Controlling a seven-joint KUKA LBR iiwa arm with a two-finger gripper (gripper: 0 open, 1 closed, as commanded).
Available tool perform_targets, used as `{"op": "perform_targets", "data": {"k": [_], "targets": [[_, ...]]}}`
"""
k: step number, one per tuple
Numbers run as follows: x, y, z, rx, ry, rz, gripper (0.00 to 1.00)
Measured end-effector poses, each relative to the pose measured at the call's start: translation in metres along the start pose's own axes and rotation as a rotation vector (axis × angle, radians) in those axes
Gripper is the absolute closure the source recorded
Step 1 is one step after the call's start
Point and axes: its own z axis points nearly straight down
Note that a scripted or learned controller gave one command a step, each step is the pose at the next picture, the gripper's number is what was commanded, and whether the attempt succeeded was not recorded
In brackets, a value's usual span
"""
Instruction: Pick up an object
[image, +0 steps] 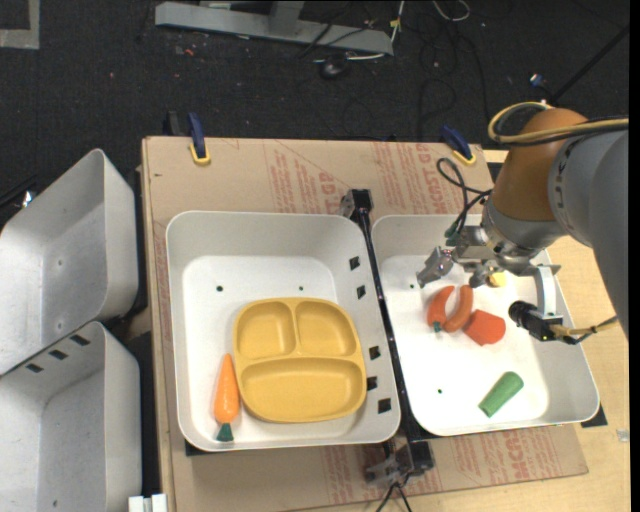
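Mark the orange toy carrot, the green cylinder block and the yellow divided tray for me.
orange toy carrot (226, 391), camera view, mid-body
green cylinder block (501, 393), camera view, its side
yellow divided tray (243, 352), camera view, left rim

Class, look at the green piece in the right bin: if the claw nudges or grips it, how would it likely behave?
The green piece looks like a short cylinder lying on its side, so a nudge would probably roll it. Its smooth, plastic-looking surface may slip. It seems small and light, likely easy to lift.

Grey arm (orange-banded wrist) reaches in, gripper (462, 268) pointing down.
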Motion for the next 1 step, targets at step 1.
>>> {"op": "perform_targets", "data": {"k": [1], "targets": [[0.0001,0.0019,-0.014,-0.006,-0.001,0.0,1.0]]}}
